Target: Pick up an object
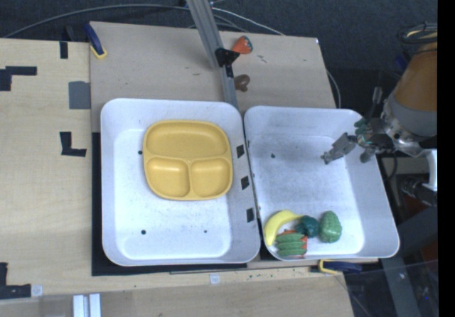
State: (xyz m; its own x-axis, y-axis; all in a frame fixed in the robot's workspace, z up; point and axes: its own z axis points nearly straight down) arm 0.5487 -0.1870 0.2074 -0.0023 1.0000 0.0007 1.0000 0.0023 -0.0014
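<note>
**Operator:** Where my arm comes in from the right, I see the gripper (340,150) over the upper right part of the right bin (298,173), its fingers pointing left. Nothing sits between them. How far apart they stand, I cannot tell from up here.

**Colleague:** And the things to pick from?

**Operator:** I count four, all bunched in the near corner of that same bin, well apart from the gripper: one yellow banana (277,224), one red and green piece (291,242) just below it, one dark teal piece (308,226) and one green lumpy vegetable (330,227) on the right. They touch or nearly touch.

**Colleague:** The other bin?

**Operator:** One left bin (121,187), holding one yellow divided plate (188,159) with three compartments, set toward its far side. Two bins in all, side by side on the wooden bench (43,187).
</note>
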